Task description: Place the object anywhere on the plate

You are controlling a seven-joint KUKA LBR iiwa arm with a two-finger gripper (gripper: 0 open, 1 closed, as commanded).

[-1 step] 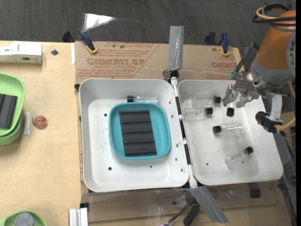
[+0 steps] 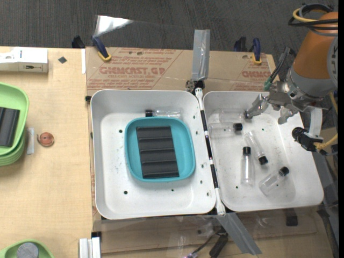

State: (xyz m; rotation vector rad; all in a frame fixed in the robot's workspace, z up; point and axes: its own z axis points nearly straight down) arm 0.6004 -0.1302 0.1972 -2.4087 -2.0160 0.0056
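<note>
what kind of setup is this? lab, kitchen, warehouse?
Most likely a robotics lab test bench: a robot arm reaches over two white bins, clear vials lie in the right one, and clamped cardboard backs the bench.

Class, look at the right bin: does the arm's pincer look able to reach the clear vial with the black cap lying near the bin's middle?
Probably yes. The pincer hovers over the right bin's far edge, and the vial lies uncovered on the bin floor, apart from the other vials, with nothing between them.

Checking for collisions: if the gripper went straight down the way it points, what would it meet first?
Probably the right bin's bare floor. The gripper hangs over the bin's upper right; the nearest vial lies to its left, apparently off that line, though depth is unclear.
</note>
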